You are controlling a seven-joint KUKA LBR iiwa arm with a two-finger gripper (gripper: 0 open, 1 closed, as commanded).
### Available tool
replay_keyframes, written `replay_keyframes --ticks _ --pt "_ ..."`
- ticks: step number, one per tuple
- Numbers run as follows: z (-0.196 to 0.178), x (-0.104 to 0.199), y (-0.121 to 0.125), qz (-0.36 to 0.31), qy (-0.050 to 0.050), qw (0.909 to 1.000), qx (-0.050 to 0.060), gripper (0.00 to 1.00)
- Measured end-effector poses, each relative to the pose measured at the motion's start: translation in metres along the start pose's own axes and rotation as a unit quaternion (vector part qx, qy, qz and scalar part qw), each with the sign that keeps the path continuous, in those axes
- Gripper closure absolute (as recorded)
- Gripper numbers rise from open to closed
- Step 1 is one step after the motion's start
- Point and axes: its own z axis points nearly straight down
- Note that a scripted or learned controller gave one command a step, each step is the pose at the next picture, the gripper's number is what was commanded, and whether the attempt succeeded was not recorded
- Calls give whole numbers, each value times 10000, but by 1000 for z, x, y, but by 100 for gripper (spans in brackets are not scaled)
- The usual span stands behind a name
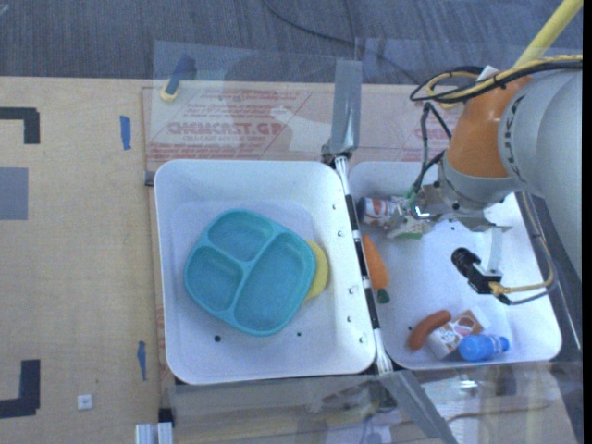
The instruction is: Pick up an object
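Carrot (374, 263) lies by right bin (546, 340) left wall; sausage (429, 328) nr front. Gripper (407, 218) at back-left by a small can (374, 208); can't tell grip state from my feed.

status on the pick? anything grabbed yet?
Done: the arm has reached into the right bin, with the gripper low at its far-left corner over a small can-like item.
In hand: nothing that I can confirm; the grip is hidden.
Left: grasp and lift. The carrot, sausage, blue bottle and teal divided plate all lie untouched.
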Motion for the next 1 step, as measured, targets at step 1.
replay_keyframes --ticks 1 --pt "-86 44 11 1073 7 9942 55 100"
